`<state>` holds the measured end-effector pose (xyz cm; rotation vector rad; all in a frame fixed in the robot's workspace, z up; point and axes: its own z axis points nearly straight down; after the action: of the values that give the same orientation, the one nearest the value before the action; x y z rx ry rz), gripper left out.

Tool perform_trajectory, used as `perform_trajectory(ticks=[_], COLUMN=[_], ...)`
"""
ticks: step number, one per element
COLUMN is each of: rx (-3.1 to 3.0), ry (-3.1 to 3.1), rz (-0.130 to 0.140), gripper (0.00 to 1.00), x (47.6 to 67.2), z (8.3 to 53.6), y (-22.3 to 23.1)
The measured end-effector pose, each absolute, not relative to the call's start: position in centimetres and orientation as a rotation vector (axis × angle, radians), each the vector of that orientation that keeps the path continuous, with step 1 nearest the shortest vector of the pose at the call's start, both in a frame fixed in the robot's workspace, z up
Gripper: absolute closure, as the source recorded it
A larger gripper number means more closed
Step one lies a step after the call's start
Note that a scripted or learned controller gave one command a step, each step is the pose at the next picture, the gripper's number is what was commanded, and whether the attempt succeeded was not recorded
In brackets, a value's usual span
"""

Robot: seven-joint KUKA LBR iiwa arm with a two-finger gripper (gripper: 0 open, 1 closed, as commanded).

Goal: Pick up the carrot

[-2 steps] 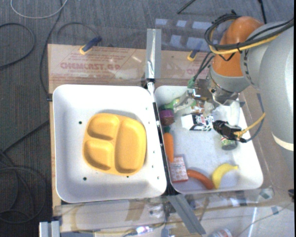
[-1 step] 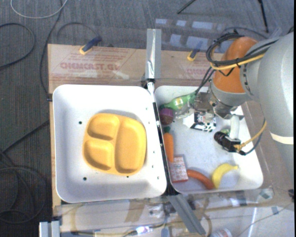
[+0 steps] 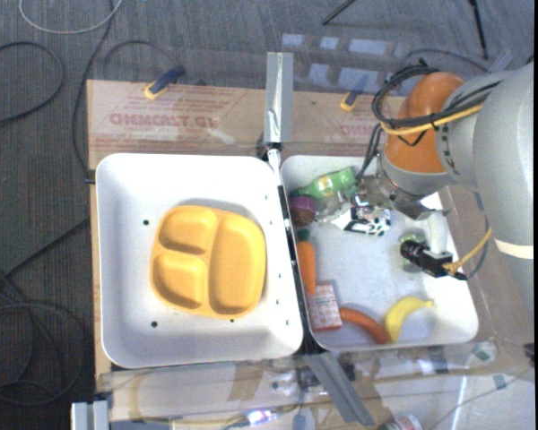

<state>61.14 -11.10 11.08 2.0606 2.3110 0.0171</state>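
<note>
The light is bright and even. The white bins (image 3: 117,240) shine a little. Shadows are soft. Everything looks slightly fuzzy.

Two white bins (image 3: 117,240) (image 3: 448,325); one yellow tray (image 3: 211,260); one carrot (image 3: 306,267); one banana (image 3: 405,314).

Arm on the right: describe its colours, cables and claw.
The arm is bulky, with smooth grey casing and a rounded orange band above the wrist. Black and yellow cables loop around that band. The claw is a small black-and-white assembly.
</note>
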Motion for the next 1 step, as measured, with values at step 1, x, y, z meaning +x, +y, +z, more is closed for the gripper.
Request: perform_trajectory(ticks=[1], rx=[2.118], ry=[2.315], rz=[-0.002], gripper=[0.0], x=[56.84], z=[13.04], y=[-13.88])
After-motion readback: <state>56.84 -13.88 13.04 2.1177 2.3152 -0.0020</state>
